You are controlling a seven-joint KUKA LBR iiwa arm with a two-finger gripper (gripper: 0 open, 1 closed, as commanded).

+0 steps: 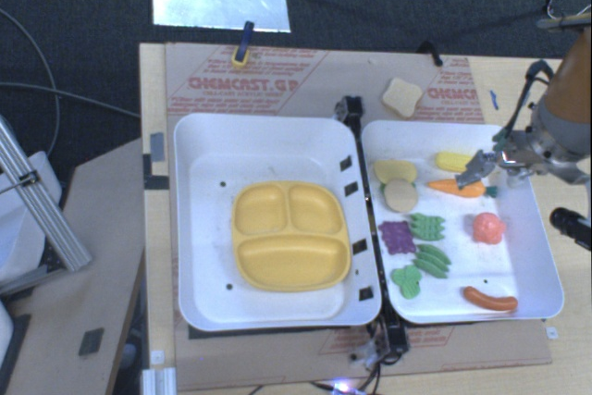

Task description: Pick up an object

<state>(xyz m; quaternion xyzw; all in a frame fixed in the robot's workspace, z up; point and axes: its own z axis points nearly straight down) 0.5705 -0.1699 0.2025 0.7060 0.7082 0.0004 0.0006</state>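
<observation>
Grey arm [564, 120] with orange band, dark cable, metallic wrist.

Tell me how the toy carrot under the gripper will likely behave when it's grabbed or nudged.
The carrot looks like moulded plastic, so probably stiff and light. Its tapered, rounded body may roll or pivot if nudged. Its glossy-looking surface could slip between the fingers of the gripper, which is right above it in the right bin.

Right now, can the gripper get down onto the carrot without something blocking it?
Probably yes. The gripper hangs right over the carrot in the right bin, nothing lies on top of it, and the yellow piece beside it sits apart.
</observation>
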